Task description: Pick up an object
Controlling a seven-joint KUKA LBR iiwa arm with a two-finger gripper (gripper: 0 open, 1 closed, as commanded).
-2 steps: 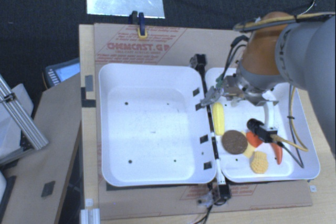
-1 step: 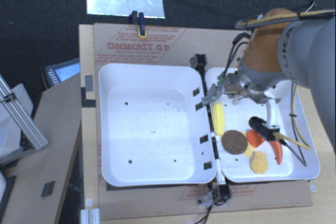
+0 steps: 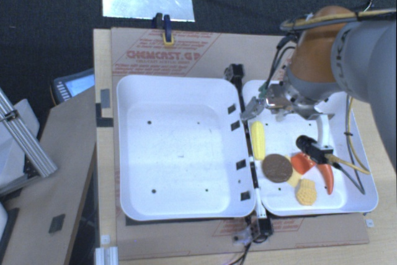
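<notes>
1. The claw [image 3: 268, 102] hovers low over the right bin [image 3: 366, 198]; whether it grips anything, I cannot tell.
2. A yellow corn cob [image 3: 257, 139] lies just below it (by the bin's left wall).

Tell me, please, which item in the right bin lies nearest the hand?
The long yellow piece, lying against the bin's left wall just below the hand.

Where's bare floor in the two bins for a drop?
The left bin: its whole floor, wall to wall. The right bin is crowded: yellow corn, brown disc, red pepper and cracker fill its near half, the arm its far half.
</notes>
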